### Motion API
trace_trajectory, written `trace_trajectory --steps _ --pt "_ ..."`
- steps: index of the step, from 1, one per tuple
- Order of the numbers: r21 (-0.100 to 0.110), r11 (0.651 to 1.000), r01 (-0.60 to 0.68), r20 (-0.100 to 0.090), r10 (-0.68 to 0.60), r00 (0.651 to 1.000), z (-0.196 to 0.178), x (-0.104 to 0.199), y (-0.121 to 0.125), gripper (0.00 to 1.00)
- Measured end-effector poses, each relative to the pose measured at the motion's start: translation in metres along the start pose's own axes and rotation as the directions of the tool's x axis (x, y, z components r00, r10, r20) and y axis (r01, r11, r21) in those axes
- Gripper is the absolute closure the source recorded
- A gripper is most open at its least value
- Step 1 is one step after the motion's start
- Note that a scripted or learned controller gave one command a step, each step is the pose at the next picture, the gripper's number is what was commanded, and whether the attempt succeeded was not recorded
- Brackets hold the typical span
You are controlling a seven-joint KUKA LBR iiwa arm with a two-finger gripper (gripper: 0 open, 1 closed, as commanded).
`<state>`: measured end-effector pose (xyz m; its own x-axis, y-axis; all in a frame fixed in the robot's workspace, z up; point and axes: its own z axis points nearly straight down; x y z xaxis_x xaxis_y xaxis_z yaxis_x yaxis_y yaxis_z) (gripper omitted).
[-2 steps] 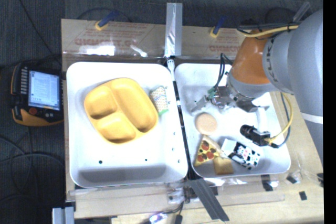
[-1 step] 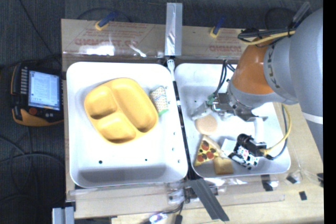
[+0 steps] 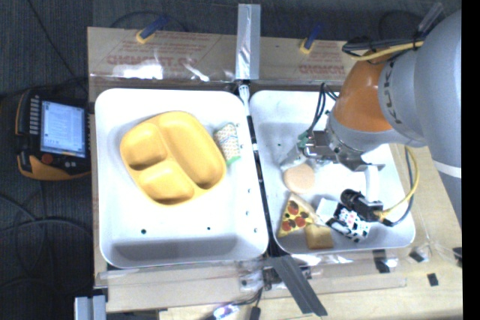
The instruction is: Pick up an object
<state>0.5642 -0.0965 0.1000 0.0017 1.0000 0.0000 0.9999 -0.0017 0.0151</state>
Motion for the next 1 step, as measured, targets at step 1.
trace_trajectory --steps 1 --pt "0.019 0.983 -0.185 0.004 0.185 0.983 -0.0832 0.0187 -0.0558 1.00"
